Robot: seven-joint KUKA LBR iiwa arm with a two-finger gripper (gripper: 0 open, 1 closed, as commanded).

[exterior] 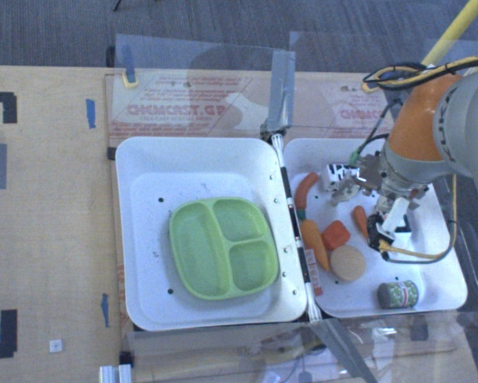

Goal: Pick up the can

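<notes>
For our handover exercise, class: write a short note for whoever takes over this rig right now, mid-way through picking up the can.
Gripper: over the far part of the right bin, well apart from the can; open or shut unclear.
Can: lying on its side by the right bin's near edge, green label showing.
Done: nothing yet; can not grasped.
Left: move to the can, grasp it, lift.
</notes>
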